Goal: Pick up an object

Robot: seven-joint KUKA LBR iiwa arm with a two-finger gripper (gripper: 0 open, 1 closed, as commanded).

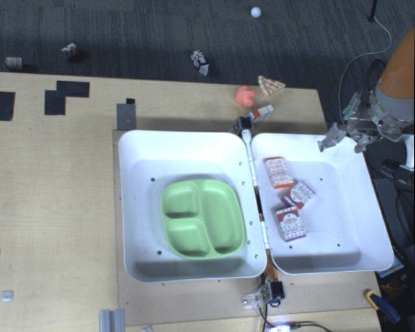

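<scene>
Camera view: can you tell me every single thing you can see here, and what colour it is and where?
bins: 2, white, side by side on the bench
divided tray: 1, light green, lying in the left bin
small packets: 3, red and white, in the right bin near its left side
pink ball: 1, pink, on the bench behind the bins
wedge-shaped item: 1, tan, at the bench's far edge beside the pink ball
white ball: 1, white, on the dark floor beyond the bench
bench: 1, light wood, under the bins
arm: 1, grey with orange band, at the right
gripper: 1, grey, over the right bin's far right corner, with nothing seen between its fingers
</scene>
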